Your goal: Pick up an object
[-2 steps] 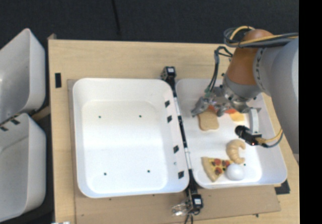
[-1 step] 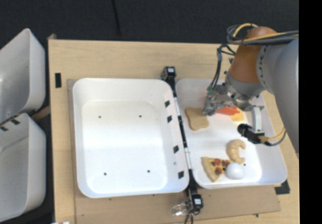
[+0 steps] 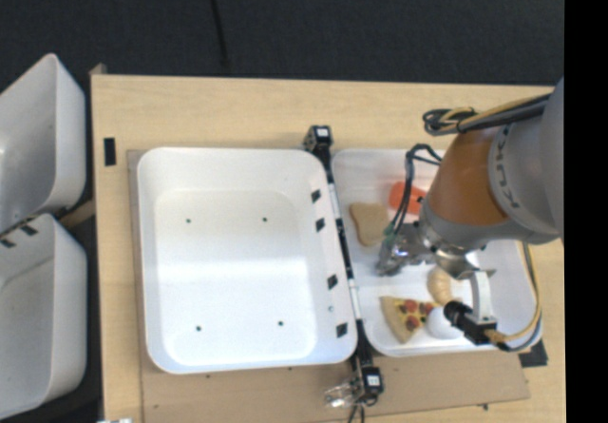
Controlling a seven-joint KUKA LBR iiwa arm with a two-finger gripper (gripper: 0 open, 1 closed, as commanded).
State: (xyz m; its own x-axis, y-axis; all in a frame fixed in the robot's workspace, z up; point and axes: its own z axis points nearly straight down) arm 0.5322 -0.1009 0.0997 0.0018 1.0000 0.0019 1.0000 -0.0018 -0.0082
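The arm reaches in from the right over the right bin, its orange band above the wrist. My gripper hangs low near the bin's middle left, just below a tan, bread-like piece. An orange object lies behind it, partly hidden by cables. A pizza slice toy lies at the bin's front, with a pale rounded object and a white one beside it. Nothing visible sits between the fingers.
The left bin lies beside the right one, their shared rim close to the gripper's left. Black clips sit at the rim's far end and near end. Cables loop over the wrist. White containers stand far left.
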